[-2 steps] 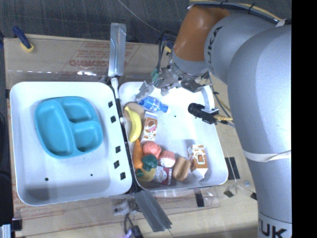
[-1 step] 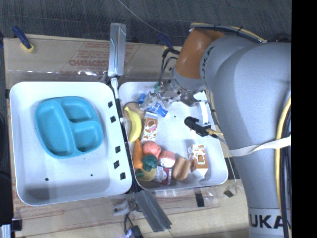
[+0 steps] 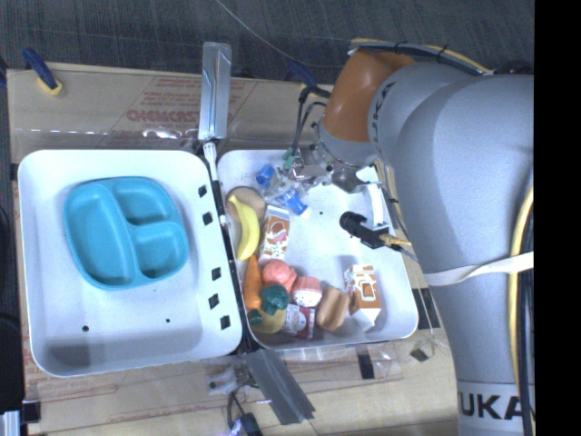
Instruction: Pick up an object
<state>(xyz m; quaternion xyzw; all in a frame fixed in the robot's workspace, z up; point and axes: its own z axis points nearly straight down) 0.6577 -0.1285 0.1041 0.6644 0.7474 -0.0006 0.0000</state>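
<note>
A: Item one, gripper (image 3: 300, 173): low at the far end of the right bin (image 3: 399, 321). Span cannot be read; wrist and clutter mask it.

B: Contents at it?

A: Blue-and-clear piece (image 3: 280, 189), touching or just under the tip. Likely the pick target, since the arm (image 3: 454, 153) leans in over that corner.

B: Outward?

A: Banana (image 3: 245, 227) just beside, against the left wall. Carton (image 3: 365, 289) and toy foods (image 3: 290, 298) further toward the near end. Blue tray (image 3: 123, 230) well apart, in the left bin (image 3: 54, 334).
</note>
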